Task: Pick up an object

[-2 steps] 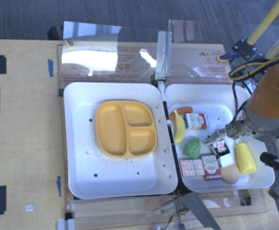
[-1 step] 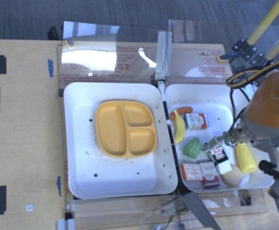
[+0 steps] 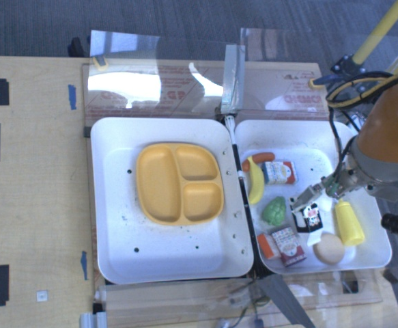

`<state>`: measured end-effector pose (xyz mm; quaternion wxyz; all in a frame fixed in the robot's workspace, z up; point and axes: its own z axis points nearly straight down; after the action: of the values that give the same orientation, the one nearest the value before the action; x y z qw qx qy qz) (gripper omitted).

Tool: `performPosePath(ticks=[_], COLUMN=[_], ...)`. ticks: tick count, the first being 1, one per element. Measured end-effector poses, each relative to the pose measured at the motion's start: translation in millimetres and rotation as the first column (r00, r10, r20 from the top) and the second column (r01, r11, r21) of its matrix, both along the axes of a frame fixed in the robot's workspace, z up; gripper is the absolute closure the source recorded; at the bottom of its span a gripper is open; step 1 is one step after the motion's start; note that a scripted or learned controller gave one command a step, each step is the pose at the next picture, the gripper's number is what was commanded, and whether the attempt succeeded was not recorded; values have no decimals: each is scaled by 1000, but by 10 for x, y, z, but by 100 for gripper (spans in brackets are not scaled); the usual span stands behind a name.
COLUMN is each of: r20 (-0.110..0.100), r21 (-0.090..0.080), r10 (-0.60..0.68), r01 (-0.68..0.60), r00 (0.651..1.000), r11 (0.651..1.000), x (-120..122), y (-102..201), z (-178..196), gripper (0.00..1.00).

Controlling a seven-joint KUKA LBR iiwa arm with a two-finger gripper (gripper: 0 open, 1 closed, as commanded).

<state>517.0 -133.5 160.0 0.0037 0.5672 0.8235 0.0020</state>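
Observation:
The right bin (image 3: pixel 373 258) holds several small items. A yellow banana (image 3: pixel 255 182) lies at its left beside a white carton (image 3: pixel 280 173), with a red piece (image 3: pixel 261 158) above them. Below sit a green broccoli (image 3: pixel 275 211), a red box (image 3: pixel 289 245), a pale egg (image 3: pixel 330 249) and a yellow bottle (image 3: pixel 349 223). My gripper (image 3: pixel 306 203) hangs low in the middle of this bin, right over a small black-and-white object (image 3: pixel 310 219), which it touches or nearly touches. Nothing appears lifted.
The left bin (image 3: pixel 110 203) carries a yellow divided plate (image 3: pixel 179 183). Clear plastic panels (image 3: pixel 158 80) stand behind both bins. The arm's orange band (image 3: pixel 393 125) and cables (image 3: pixel 352 87) hang over the right bin's far right corner.

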Motion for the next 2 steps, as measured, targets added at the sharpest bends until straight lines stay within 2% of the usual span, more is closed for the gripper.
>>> performPosePath(ticks=[1, 2], r20=[3, 1], r21=[-1, 5], r10=[18, -145], r01=[-18, 145], r00=[1000, 989], r11=[1000, 989], x=[-246, -217], y=[43, -115], z=[-526, -648], gripper=[0, 0])
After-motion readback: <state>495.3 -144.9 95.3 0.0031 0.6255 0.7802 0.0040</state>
